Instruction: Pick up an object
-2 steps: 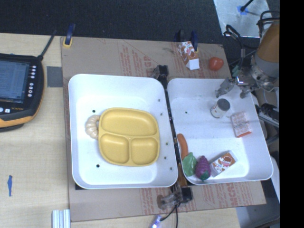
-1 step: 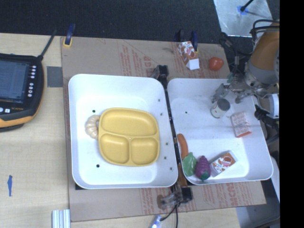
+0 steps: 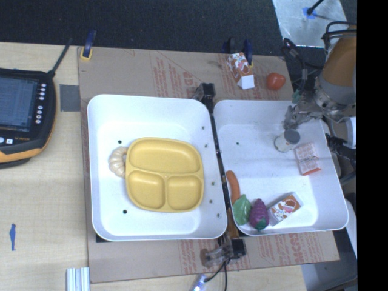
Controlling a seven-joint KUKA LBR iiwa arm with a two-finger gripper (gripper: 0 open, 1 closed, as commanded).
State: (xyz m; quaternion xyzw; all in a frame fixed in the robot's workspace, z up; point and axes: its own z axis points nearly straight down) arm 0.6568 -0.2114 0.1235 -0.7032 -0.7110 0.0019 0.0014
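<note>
My gripper (image 3: 290, 136) hangs over the upper right part of the right bin (image 3: 254, 126), close to the bin floor. Just right of it lies a small white and red packet (image 3: 307, 159), flat on the floor. Along the bin's lower edge sit an orange carrot (image 3: 232, 185), a green pepper (image 3: 242, 210), a purple grape bunch (image 3: 259, 213) and a small red and white carton (image 3: 284, 208). Nothing shows between the gripper and the bin floor.
The left bin (image 3: 106, 120) holds a yellow divided plate (image 3: 163, 173) with a beige bulb-like item (image 3: 116, 160) at its left side. Behind the bins, on the cardboard, stand a small carton (image 3: 240, 70) and a red tomato (image 3: 276, 80). A control pendant (image 3: 21, 114) lies far left.
</note>
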